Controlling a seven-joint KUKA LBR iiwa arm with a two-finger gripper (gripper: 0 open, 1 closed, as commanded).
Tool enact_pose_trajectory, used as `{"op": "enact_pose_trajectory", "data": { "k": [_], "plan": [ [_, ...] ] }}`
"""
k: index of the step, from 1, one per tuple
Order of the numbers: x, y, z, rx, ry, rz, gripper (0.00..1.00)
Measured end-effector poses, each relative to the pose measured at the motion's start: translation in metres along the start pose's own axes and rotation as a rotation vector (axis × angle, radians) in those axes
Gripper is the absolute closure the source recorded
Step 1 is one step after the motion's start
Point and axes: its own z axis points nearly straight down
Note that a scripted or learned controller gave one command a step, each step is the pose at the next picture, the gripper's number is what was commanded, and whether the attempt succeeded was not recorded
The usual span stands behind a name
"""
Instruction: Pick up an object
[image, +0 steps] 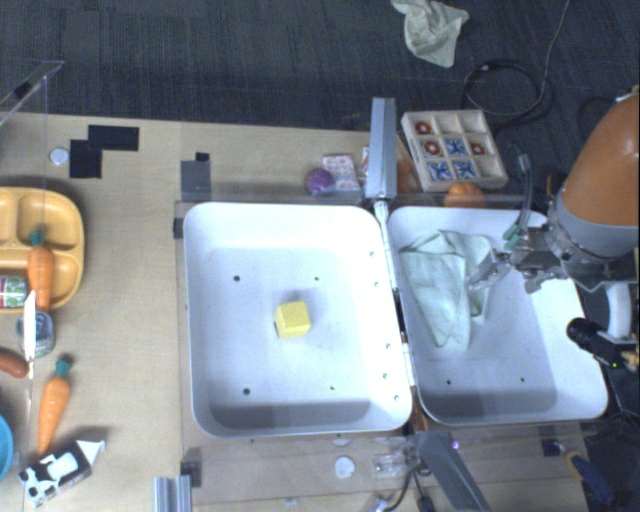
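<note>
Camera view: gripper fingers pinch white cloth in right bin; no legible writing

No words, brand names or numbers can be read anywhere in the view. The only signs are on the tic-tac-toe board lying behind the right bin: its white squares carry red ring marks and blue cross marks, too small to count with certainty. The small can at the left edge of the counter has a label with green and red on it, but its print is too blurred to make out.
</note>
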Motion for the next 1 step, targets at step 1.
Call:
{"op": "enact_pose_trajectory", "data": {
  "k": [1],
  "plan": [
    [-0.0697, 0.0445, 0.114, 0.001, -0.001, -0.009, 0.0]
  ]
}}
